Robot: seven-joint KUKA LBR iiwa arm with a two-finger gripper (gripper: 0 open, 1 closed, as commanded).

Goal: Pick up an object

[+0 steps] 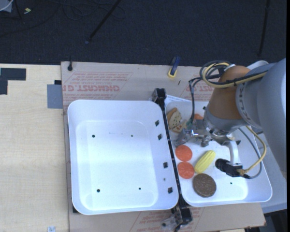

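While the arm reaches in from the right, its gripper (195, 133) hangs low over the right bin (261, 190), beside the bread (174, 119), likely lining up a pick; whether it is released or clenched, I cannot tell.

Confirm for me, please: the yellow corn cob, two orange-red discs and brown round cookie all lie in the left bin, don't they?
Not quite. The camera view shows the yellow corn cob, two orange-red discs and brown round cookie all lying in the right bin, not the left bin.
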